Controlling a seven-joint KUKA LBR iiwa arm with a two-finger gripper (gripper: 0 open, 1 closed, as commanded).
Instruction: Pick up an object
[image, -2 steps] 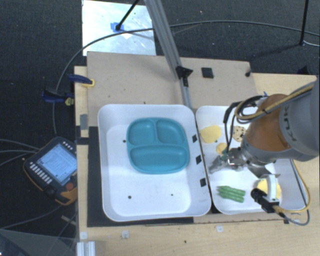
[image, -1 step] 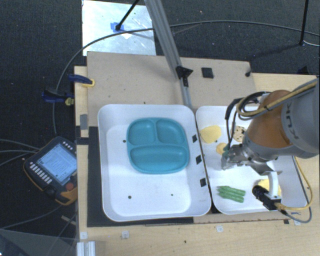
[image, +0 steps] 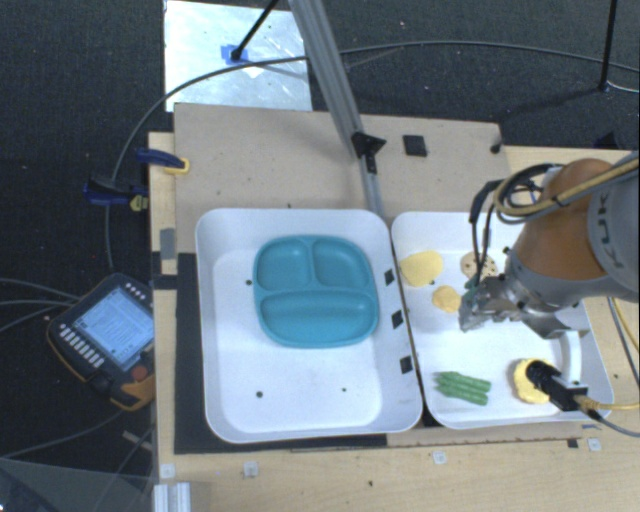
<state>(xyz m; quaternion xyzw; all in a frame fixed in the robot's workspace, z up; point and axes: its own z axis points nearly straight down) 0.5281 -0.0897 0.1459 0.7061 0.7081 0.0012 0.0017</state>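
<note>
Bare floor in the right bin (image: 500, 345) lies between yellow pieces (image: 421, 266) above and green beans (image: 462, 387) below

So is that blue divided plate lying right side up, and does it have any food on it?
Right side up and empty: the blue plate shows its three hollow compartments facing up, all bare.

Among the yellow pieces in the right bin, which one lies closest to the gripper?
The small yellow piece just left of the gripper. The bigger yellow piece lies farther up and left, and the yellow piece near the bottom right corner lies lower, near the green beans.
</note>
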